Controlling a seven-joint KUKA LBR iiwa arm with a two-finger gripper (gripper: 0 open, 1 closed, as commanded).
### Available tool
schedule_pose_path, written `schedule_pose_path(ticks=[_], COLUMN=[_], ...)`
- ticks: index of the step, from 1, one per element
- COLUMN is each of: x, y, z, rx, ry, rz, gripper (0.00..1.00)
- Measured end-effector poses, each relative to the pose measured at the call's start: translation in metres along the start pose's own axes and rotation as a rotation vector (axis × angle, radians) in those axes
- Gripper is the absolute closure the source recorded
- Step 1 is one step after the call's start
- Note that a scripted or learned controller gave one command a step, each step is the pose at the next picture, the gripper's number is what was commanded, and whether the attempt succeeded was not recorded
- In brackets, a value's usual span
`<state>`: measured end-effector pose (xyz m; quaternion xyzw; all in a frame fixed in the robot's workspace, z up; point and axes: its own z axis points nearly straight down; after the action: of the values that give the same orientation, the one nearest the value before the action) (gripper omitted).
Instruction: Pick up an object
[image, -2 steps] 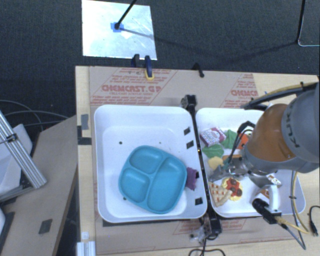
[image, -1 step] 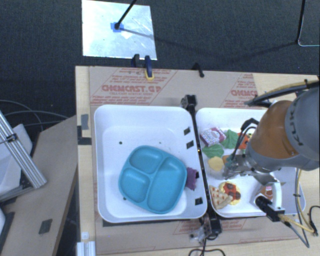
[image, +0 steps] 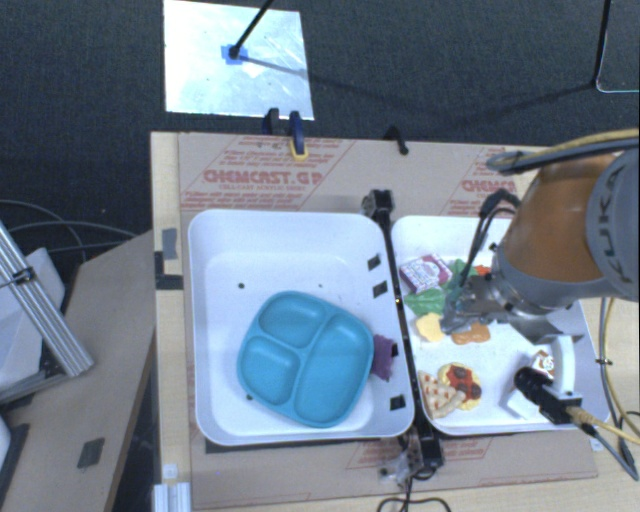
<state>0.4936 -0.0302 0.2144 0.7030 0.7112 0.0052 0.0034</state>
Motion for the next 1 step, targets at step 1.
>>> schedule_pose_path(ticks=[1], x=[0.0407], y=[-0.0017], z=[0.0316], rx=[0.014], ry=[-0.001], rz=[0.004], gripper=[1.00])
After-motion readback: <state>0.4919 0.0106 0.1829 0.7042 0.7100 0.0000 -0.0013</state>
